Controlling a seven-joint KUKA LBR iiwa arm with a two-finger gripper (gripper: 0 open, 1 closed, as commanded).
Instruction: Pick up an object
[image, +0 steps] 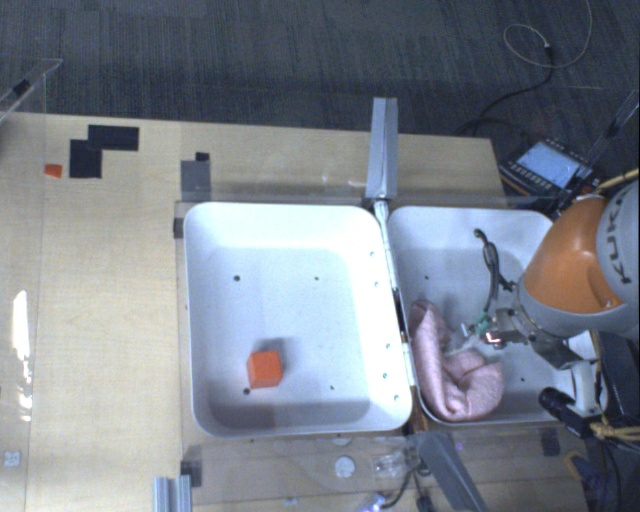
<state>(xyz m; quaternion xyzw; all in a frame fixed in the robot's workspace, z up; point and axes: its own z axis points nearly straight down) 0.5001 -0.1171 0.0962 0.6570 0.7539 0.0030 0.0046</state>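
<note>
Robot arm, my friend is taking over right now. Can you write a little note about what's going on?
Gripper: low in the right bin, right at the pink cloth. I cannot tell whether it has hold of it.
Things: the pink cloth lies bunched at the right bin's front left, against the wall. An orange block sits alone in the left bin, towards the front.
Done: the arm has reached the cloth.
Left: nothing is lifted yet; grip something and raise it out.

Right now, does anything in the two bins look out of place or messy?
Only mildly. The pink cloth lies crumpled against the right bin's left wall, with the gripper right at it. The orange block sits squarely in the left bin. Nothing looks spilled or damaged.
</note>
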